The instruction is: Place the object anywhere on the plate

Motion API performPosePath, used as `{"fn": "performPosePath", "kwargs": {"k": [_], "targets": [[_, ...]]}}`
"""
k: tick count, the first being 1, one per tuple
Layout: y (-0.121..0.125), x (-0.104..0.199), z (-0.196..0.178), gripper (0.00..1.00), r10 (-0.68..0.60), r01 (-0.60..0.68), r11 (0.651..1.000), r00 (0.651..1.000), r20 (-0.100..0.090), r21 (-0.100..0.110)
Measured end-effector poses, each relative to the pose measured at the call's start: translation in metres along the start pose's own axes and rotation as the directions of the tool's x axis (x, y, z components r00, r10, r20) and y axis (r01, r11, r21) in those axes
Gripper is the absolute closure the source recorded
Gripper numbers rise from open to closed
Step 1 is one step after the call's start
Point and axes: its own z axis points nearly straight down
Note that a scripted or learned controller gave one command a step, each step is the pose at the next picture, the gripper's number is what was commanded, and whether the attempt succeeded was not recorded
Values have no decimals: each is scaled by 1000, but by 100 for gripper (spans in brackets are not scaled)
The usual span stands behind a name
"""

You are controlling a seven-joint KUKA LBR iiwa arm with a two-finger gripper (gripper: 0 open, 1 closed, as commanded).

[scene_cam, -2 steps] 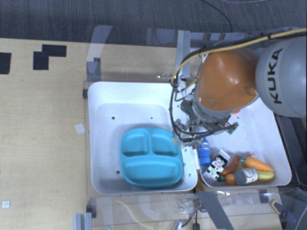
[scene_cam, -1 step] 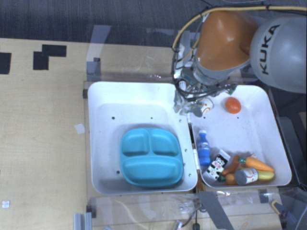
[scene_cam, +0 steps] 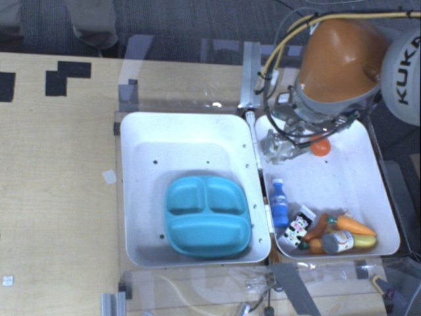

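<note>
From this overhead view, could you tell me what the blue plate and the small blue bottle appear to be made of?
The blue plate looks like moulded plastic: one even colour, rounded compartment ridges and a soft satin sheen. The small blue bottle seems to be plastic too, possibly translucent, with a white cap and a paler label band; it is too small to be sure.

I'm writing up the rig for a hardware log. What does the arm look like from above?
The arm shows a large rounded orange band above a grey wrist, with white casing lettered KUKA at the right. Yellow and black cables loop beside it. Below sits a metallic gripper.
</note>
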Motion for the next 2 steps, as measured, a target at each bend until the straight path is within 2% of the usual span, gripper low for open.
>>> {"fn": "performPosePath", "kwargs": {"k": [1, 2], "targets": [[-2, -3, -13, 100, 4, -4, 1000, 1000, 8, 8], [44, 39, -1, 100, -288, 288, 958, 958, -1, -3]]}}
